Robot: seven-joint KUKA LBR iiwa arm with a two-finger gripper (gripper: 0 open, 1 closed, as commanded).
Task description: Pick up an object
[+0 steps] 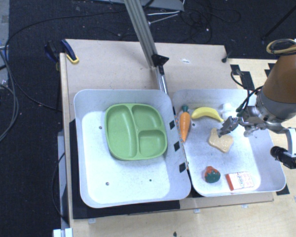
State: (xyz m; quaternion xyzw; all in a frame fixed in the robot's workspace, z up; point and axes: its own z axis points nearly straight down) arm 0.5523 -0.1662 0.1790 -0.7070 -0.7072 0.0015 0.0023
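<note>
While two white bins are seen side by side, one green divided plate [136, 131] is found in the left bin [91, 179] — three compartments, nothing in them. Five loose things are counted in the right bin [266, 179], all placed by the bread slice [221, 142]: one banana [207, 113] up-left of it, one carrot [184, 125] further left by the bin wall, one red-and-green fruit [212, 175] below it, one red-and-white box [241, 180] down-right. The gripper [228, 127] is poised at the bread's upper edge — whether its claw is wide or narrow cannot be told.
</note>
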